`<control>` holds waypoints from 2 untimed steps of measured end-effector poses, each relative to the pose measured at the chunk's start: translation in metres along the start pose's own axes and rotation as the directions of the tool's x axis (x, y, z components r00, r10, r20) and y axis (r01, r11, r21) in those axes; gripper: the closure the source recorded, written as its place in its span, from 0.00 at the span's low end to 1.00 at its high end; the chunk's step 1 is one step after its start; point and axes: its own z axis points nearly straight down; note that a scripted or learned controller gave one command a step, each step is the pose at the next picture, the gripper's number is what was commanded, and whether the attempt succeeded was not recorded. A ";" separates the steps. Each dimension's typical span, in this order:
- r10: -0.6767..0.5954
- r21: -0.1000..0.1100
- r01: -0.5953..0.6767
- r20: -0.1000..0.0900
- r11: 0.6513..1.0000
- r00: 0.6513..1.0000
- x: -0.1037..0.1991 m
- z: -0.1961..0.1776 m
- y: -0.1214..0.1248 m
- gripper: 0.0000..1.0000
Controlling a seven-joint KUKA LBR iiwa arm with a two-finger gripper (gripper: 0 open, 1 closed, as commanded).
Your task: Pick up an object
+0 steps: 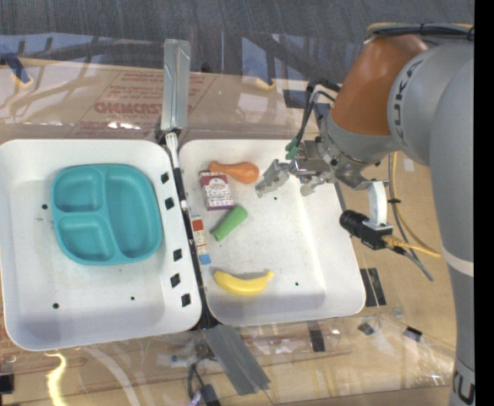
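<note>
In the right bin lie an orange carrot-shaped toy at the back, a small red and white box just left of it, a green cylinder in the middle, and a yellow banana near the front. My gripper hovers over the back of this bin, just right of the orange toy. Its two fingers stand apart, open, with nothing between them.
The left bin holds a teal divided plate. A black-clipped divider runs between the bins. The grey arm with its orange band and cables overhang the right bin's right rim.
</note>
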 end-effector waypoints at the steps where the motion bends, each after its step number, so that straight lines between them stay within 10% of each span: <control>1: 0.003 0.003 -0.003 -0.001 1.000 1.000 0.030 0.114 -0.091 0.00; 2: 0.001 -0.001 -0.001 0.001 1.000 1.000 0.049 0.126 -0.035 0.00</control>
